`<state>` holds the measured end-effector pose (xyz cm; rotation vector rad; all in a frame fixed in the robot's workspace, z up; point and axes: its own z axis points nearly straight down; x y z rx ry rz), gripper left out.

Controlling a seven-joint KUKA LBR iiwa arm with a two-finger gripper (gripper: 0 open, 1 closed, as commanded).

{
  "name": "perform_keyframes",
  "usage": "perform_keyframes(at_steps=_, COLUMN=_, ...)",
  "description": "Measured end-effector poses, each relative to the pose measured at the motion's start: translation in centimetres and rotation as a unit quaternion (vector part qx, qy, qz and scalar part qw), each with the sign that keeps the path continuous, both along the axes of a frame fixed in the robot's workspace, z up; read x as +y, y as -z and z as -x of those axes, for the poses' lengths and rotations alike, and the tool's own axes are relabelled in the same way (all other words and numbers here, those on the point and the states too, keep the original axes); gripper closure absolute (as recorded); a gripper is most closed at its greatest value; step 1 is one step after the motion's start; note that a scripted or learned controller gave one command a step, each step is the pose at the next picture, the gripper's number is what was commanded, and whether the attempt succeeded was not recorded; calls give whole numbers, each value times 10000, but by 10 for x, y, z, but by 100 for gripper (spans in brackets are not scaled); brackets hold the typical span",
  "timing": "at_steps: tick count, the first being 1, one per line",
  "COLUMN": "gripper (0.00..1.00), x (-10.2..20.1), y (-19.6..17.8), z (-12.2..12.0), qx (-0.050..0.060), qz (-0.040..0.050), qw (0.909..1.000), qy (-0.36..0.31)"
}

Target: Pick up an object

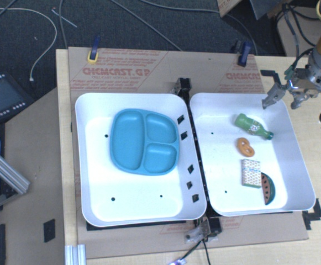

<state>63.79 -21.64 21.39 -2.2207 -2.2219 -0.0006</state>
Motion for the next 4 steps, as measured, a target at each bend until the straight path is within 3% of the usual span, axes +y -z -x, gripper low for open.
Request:
perform_keyframes(at_steps=1, gripper=0, x=-2, y=61, z=-3, qx=23, qz=-4, qw=10000, qy=-2)
perform_keyframes(at_steps=2, gripper=0, x=0, y=116, z=-10, qx=-50, qz=-15, qw=10000, qy=-3)
perform_keyframes(at_steps=3, gripper=0, x=-1, y=117, z=-17, qx=-95, qz=19, qw=10000, qy=-10)
perform_keyframes(at_steps=4, gripper=100, x=-1, y=117, z=-9, qx=-28, qz=12, qw=10000, qy=-6)
